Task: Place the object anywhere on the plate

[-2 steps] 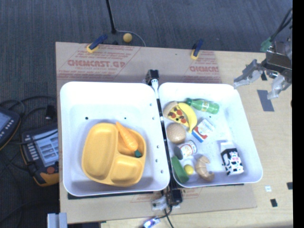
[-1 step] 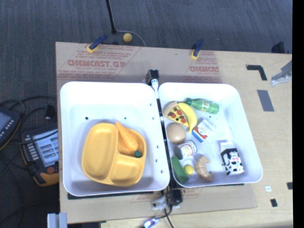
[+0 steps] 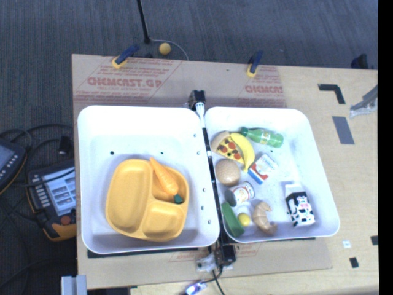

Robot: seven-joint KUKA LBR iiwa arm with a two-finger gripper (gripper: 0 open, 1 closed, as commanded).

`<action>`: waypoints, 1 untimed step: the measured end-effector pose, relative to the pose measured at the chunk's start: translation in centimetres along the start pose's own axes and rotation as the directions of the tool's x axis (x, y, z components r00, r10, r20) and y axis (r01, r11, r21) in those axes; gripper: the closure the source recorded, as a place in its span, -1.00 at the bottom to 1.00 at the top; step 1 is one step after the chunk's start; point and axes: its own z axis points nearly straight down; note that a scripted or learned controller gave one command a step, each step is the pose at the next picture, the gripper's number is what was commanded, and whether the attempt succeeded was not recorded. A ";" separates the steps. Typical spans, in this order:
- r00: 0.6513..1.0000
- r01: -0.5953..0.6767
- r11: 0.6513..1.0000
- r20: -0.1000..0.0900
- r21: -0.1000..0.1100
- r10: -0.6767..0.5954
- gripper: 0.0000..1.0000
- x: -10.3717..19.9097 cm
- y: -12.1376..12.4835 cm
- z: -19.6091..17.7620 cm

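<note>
Object: orange carrot (image 3: 164,177) lies on yellow sectioned plate (image 3: 126,201), across its upper right compartment, green tip (image 3: 178,198) toward the lower right | Plate: in left bin (image 3: 98,128) | Right bin (image 3: 307,134): pizza slice (image 3: 228,145), green bottle (image 3: 263,136), small can (image 3: 243,193), apparently a croissant (image 3: 264,217), cow-print carton (image 3: 299,209) | Gripper state: cannot be determined.

Bright, even overhead light falls across the pale wooden bench (image 3: 307,251), and shadows stay short and soft. The two shallow white plastic bins (image 3: 92,134) are nearly washed out, their rims glaring. The dark grey carpeted floor (image 3: 61,17) looks dim and grainy. The picture is slightly soft throughout, with fine print blurred.
</note>
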 end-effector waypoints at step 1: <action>0.994 -0.109 0.994 -0.002 -0.006 0.109 -1.00 -0.3 -0.9 -3.6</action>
